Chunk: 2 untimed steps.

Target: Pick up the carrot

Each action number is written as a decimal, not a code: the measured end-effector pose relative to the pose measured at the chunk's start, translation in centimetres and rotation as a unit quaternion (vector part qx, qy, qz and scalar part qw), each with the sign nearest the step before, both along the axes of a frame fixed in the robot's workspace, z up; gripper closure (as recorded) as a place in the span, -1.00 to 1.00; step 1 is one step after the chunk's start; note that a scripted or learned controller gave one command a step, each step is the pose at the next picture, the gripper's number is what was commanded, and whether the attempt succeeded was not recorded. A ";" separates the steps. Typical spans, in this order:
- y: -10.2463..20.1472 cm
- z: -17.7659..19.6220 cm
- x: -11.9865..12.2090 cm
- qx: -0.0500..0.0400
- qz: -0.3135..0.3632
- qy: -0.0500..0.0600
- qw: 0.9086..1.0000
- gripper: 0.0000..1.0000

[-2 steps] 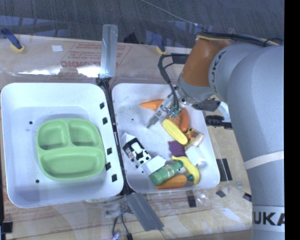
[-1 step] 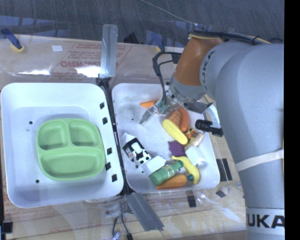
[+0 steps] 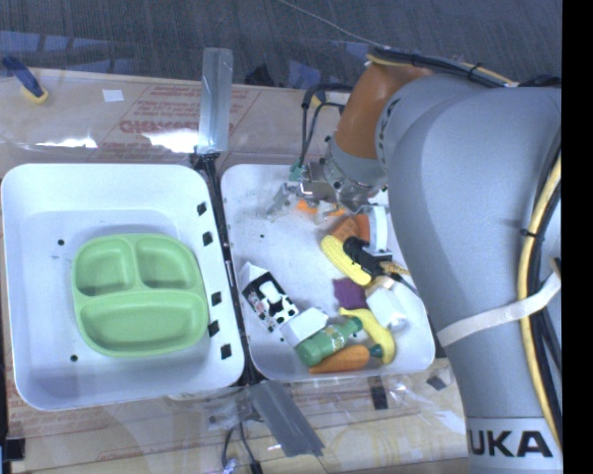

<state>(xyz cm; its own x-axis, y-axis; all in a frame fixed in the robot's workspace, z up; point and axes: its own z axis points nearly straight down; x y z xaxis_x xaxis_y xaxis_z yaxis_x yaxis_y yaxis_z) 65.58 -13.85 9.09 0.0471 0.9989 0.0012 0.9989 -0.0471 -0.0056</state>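
Note:
The carrot [image 3: 342, 359] is an orange tapered piece lying along the front wall of the right bin [image 3: 245, 227], partly under a green bottle [image 3: 328, 344] and a yellow banana [image 3: 378, 334]. My gripper [image 3: 304, 196] is low at the back of the same bin, far behind the carrot, under the orange band of the wrist [image 3: 368, 107]. A small orange bit [image 3: 307, 205] shows right at the gripper tip; I cannot make out what it is or whether it is held. Another orange item [image 3: 354, 227] lies just to the gripper's right.
The right bin also holds a yellow and black toy [image 3: 344, 257], a purple piece [image 3: 351, 292], a white object [image 3: 390, 309] and a black-and-white carton [image 3: 269, 301]. A green divided plate [image 3: 138, 294] sits in the left bin [image 3: 20, 265]. The grey arm covers the bin's right side.

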 end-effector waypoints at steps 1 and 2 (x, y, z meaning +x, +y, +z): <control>-4.8 1.6 0.1 -0.001 -0.069 -0.002 0.998 -1.00; -5.0 1.2 -1.9 -0.003 -0.094 -0.013 0.995 -1.00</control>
<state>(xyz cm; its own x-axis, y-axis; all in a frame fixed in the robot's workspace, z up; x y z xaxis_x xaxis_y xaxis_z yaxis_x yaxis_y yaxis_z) 63.63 -18.82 10.24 0.2332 0.9724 -0.0005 0.9722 -0.2332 0.0202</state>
